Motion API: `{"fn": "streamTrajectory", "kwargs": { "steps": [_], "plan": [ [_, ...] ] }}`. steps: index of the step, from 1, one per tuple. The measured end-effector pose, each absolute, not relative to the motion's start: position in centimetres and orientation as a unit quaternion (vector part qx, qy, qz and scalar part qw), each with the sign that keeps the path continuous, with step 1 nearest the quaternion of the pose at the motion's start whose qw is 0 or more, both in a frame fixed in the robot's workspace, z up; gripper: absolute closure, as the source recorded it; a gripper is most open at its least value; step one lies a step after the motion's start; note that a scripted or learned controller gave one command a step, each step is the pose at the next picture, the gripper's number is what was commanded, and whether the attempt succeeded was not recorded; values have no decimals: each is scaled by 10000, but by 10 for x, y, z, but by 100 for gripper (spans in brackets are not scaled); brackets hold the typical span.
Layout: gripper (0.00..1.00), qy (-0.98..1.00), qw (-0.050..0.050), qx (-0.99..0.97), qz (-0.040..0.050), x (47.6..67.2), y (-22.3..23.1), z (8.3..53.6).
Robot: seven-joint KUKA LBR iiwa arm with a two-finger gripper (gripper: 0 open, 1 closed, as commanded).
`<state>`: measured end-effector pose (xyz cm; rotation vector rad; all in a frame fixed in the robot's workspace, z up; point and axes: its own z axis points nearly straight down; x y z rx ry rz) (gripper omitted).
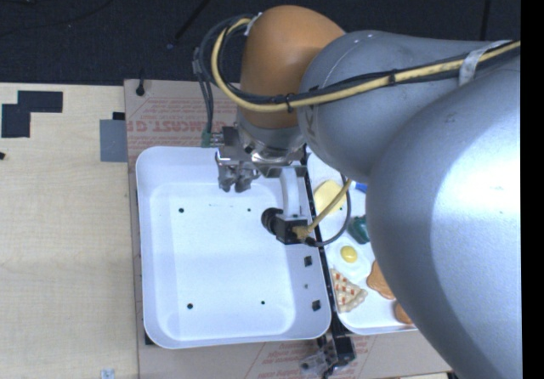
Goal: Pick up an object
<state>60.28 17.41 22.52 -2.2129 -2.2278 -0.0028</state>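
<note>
Objects: small toy foods, a yellow piece (327, 195), a fried egg (348, 254), a waffle (347, 290), lie in the right bin (361, 322), half hidden under the arm | handling: probably light, stiff, smooth plastic; best gripped across narrow sides | gripper (235, 175): over the left bin (157, 318), far edge; jaw opening cannot be told, nothing seen held.

Pale wooden bench (59, 224) with two white bins (161, 284) on brown cardboard sheet (170, 114).

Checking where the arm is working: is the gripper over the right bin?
No, the gripper hangs over the left bin, near its far edge, while the toys lie in the right bin.
</note>
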Motion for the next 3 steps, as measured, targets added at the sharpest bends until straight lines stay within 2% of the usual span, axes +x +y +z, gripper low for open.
{"fn": "streamTrajectory", "kwargs": {
  "steps": [1, 2, 3],
  "plan": [
    [100, -7095, 7, -7047, -13, 624, 242, 248],
    [100, -7088, -3, -7054, 4, 643, 244, 260],
    [100, -7096, -1, -7046, 8, 643, 244, 277]
  ]
}}
